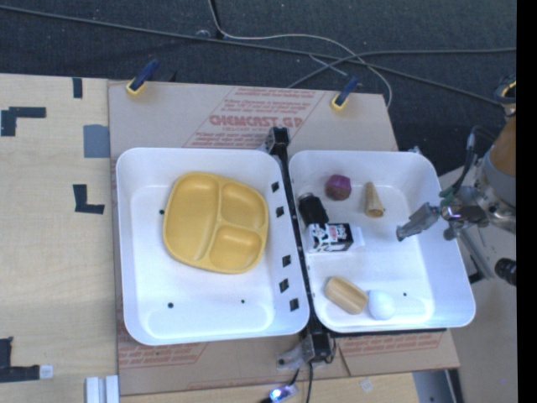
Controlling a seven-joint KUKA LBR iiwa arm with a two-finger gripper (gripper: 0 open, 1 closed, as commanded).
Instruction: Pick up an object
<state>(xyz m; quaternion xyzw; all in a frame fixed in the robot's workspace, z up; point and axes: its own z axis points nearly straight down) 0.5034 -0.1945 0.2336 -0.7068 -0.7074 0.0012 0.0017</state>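
Gripper (pixel 417 223) over the right bin's (pixel 436 305) right side, carrying nothing; how far it is open cannot be told. Candidate things lie in that bin: a purple ball (pixel 338 186), a cone (pixel 372 200), a black-and-white block (pixel 330 235), a tan roll (pixel 346 295) touching a white egg (pixel 381 306). Left bin (pixel 134 225) holds a yellow plate (pixel 216 222). Risk: round things may roll from a closing grip; touching pair may jam it.
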